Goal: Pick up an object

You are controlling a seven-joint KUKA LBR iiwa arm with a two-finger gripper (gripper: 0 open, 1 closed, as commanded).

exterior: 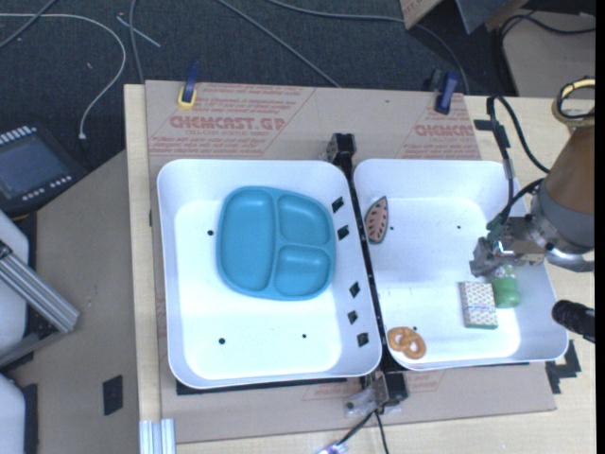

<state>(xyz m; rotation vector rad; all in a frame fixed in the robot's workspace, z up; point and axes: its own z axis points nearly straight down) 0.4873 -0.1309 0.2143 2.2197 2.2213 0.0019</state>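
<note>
Seemingly the hand (498,258) hovers low in the right bin (425,180), just above a small green object (508,292) beside a pale speckled block (478,305); whether it is clenched or released I cannot tell. The green piece looks light, smooth and rounded, so it may slip; taking it across its middle seems safest.

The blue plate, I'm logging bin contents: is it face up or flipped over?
Face up. The blue plate lies flat in the left bin, its three hollow compartments showing.
</note>
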